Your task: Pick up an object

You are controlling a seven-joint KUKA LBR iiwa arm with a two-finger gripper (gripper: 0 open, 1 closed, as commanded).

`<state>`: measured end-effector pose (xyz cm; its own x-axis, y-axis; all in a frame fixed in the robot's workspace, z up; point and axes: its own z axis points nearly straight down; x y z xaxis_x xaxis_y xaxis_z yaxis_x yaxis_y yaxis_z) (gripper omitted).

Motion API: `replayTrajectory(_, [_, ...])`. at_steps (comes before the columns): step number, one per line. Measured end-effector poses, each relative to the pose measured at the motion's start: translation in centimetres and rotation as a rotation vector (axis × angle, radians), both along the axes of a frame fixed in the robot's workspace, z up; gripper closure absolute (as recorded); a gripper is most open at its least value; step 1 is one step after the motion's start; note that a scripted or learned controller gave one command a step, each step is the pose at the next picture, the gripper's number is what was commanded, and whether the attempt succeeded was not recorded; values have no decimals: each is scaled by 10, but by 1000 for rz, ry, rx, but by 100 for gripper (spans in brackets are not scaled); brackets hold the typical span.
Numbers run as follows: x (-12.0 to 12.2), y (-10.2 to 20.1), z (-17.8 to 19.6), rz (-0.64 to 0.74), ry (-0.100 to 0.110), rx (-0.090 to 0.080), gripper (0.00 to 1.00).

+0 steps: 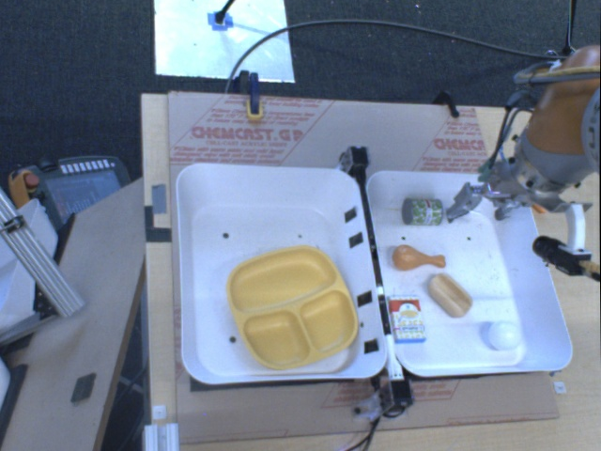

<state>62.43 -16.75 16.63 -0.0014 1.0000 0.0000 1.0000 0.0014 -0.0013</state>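
Two white bins (282, 181) sit on the bench. Over the right one, the pincer (484, 202) hangs spread and grasping nothing, just beside a green can (423, 211).

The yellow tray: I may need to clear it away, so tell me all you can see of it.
The yellow tray looks like moulded plastic, with rounded corners and three compartments: one long, two smaller. It lies flat and slightly rotated on the floor of the left bin, towards its near right corner. Nothing lies in it.
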Motion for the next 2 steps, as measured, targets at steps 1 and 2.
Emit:
replayTrajectory(1, [1, 2, -41, 0, 0, 0, 0])
replayTrajectory(2, [3, 1, -28, 1, -7, -2, 100])
